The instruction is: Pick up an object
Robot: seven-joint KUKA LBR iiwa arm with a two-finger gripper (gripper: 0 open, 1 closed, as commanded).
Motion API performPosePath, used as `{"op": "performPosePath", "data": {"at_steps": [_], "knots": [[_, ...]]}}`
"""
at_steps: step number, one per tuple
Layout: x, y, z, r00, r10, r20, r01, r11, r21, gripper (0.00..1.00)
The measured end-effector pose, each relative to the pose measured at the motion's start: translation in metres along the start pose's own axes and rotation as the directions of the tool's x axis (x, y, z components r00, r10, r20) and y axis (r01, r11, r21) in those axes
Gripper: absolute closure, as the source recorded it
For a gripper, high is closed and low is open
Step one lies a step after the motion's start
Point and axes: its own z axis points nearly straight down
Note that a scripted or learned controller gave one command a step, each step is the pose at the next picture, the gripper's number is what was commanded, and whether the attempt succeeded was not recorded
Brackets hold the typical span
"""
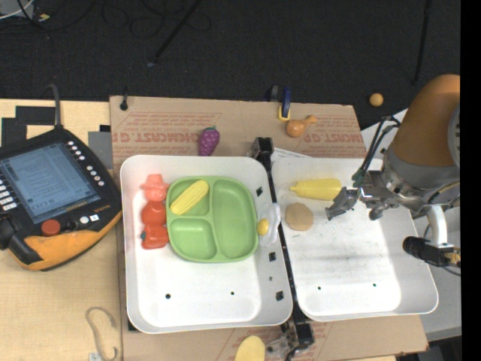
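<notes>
The right bin (pixel 361 292) holds a yellow squash-like toy (pixel 317 189) near its far left corner and a round tan piece (pixel 299 217) just in front of it. My gripper (pixel 355 207) hovers low over that bin's upper middle, right of both toys. Its fingers (pixel 336 207) are open with nothing between them. In the left bin (pixel 195 299), a green divided plate (pixel 225 228) carries a yellow corn cob (pixel 188 196). A pink toy (pixel 154 188) and a red toy (pixel 153 224) lie beside the plate's left edge.
A small yellow piece (pixel 263 227) sits at the left bin's right rim. Behind the bins on the cardboard lie a purple grape bunch (pixel 209 139) and an orange gourd (pixel 299 125). A teach pendant (pixel 52 194) rests at the left. A yellow toy (pixel 250 347) lies at the front edge.
</notes>
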Motion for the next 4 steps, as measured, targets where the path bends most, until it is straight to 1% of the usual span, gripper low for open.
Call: {"op": "performPosePath", "data": {"at_steps": [1, 2, 3, 4], "knots": [[0.0, 0.003, -0.008, 1.0, -0.002, 0.002, 0.002, 1.0, -0.014, 0.0], [0.007, 0.001, 0.038, 1.0, -0.001, 0.0, 0.001, 1.0, -0.008, 0.0], [0.012, 0.006, 0.101, 1.0, -0.003, 0.001, 0.003, 1.0, -0.009, 0.0], [0.012, 0.005, 0.108, 1.0, 0.003, 0.0, -0.003, 1.0, -0.011, 0.0]]}}
